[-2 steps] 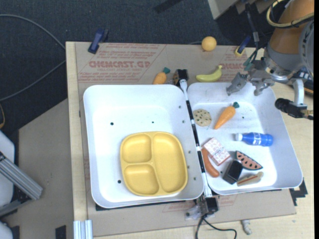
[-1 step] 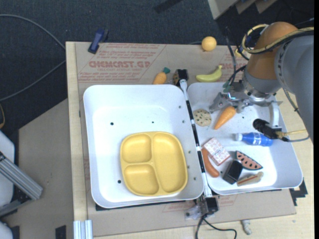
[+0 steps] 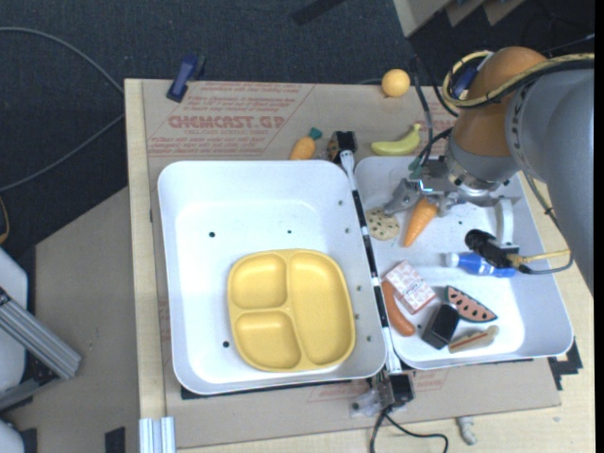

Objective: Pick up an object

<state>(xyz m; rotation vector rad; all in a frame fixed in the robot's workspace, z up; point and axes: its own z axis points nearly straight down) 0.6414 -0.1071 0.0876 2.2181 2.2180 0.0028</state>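
Carrot (image 3: 419, 223) is lying tilted in the right bin (image 3: 557, 314), far-left part, beside a cookie (image 3: 381, 223). Gripper (image 3: 427, 189) is hovering just above it; its opening I cannot tell. Centring over the carrot's thick end before closing should be helping.

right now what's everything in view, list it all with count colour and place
bins: 2, white, side by side on the bench
divided plate: 1, yellow, left bin
toy carrot: 1, orange, right bin, under the gripper
cookie: 1, tan, right bin near the divider
marker: 1, blue, right bin
patterned packet: 1, red and white, right bin
hot dog: 1, red-orange, right bin by the divider
watermelon slice: 1, red and dark, right bin
black block: 1, black, right bin front
banana: 1, yellow, behind right bin
ball: 1, orange-yellow, bench back edge
clip: 1, blue, bench back left
arm: 1, grey with orange band, from right
gripper: 1, over right bin
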